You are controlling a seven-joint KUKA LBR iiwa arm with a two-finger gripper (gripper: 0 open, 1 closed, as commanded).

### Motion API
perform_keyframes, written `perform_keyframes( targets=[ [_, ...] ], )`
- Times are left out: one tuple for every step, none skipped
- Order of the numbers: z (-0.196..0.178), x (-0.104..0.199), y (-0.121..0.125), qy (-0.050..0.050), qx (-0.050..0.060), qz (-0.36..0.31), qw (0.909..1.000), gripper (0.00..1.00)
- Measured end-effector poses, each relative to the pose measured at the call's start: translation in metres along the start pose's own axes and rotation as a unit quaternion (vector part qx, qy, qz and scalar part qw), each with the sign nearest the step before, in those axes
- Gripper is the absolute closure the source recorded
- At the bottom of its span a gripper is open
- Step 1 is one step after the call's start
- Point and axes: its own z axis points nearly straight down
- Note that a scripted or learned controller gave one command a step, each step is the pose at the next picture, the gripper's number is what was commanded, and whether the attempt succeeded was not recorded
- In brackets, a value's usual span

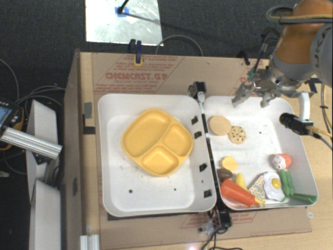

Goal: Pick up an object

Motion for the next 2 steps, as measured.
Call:
perform_keyframes(
  targets=[
    [0.137, -0.020, -0.036, 0.001, 0.007, 0.002, 1.0000, 0.00],
    [0.152, -0.004, -0.079, 0.001, 0.003, 0.002, 1.0000, 0.00]
  ],
)
